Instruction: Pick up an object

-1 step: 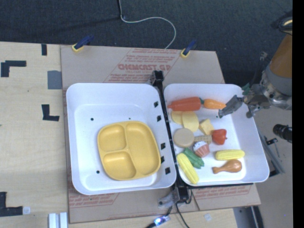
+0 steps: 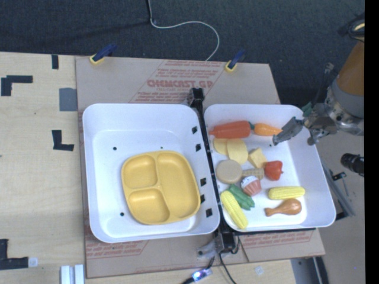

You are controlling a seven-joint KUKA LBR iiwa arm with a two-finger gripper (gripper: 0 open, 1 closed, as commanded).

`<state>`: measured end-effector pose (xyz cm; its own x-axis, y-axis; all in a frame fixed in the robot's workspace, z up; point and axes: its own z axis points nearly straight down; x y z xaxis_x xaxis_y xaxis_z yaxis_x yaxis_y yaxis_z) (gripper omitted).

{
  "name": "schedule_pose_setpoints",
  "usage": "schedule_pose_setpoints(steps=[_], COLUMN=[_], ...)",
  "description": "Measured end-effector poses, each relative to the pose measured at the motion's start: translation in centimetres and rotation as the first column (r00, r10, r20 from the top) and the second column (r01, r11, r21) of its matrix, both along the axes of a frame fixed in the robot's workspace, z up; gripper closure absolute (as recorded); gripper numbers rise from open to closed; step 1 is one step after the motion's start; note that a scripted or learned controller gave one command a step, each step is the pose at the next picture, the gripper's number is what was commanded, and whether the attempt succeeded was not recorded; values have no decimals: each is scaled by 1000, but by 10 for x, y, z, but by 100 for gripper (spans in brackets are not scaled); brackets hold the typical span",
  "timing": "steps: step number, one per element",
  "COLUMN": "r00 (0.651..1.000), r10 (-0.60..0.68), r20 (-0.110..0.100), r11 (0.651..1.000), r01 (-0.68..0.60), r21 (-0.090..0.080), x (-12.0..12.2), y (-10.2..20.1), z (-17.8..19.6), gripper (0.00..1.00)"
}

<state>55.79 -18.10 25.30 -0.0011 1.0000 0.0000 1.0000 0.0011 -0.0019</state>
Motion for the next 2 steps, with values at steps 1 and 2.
schedule_pose_setpoints(steps=[1, 2], r00=[1000, 1000], r10=[0, 0], r20=[-5, -6], r11=[1000, 1000], r01=[0, 0], r21=[1, 2], x=[8, -1], y=[1, 2], z=[-60, -122], gripper=[0, 0])
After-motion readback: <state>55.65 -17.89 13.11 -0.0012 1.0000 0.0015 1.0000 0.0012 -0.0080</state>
